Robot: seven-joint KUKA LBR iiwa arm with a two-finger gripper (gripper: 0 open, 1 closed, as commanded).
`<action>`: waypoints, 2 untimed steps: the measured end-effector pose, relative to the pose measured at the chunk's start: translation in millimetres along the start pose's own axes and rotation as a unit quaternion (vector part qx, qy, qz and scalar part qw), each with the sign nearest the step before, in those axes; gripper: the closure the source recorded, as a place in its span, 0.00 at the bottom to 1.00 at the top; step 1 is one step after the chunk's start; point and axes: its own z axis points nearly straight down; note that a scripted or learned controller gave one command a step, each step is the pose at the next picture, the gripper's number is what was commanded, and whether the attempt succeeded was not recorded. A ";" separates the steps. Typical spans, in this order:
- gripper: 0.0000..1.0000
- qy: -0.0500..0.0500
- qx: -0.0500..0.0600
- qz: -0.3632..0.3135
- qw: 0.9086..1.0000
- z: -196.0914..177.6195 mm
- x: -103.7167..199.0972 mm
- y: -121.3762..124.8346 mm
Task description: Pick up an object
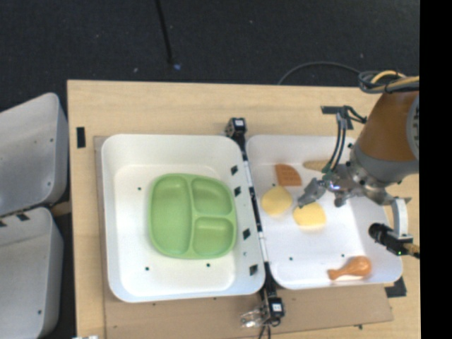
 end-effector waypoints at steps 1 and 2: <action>0.00 0.000 -0.001 0.001 1.000 46.4 3.0 -7.6; 0.00 -0.002 -0.004 0.002 1.000 70.0 1.0 -6.6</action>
